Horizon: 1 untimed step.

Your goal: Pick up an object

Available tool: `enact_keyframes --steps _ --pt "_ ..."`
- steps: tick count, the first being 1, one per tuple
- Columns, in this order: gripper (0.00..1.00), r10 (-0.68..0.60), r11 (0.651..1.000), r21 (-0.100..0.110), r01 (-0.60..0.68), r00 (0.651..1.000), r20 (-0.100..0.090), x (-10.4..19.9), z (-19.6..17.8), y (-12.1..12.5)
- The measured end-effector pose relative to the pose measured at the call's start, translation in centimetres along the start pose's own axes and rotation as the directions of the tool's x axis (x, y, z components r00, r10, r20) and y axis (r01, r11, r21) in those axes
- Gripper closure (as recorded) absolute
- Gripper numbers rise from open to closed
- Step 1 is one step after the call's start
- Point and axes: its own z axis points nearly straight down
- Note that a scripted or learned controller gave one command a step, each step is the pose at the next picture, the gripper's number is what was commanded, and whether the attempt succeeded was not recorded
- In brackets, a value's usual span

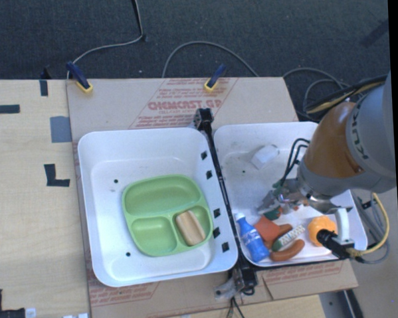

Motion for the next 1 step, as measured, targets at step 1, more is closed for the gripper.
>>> enact_keyframes --steps 1 --pt "1.0 -0.003 1.0 0.006 0.003 1.0 -0.004 7.61 -8.85 0.15"
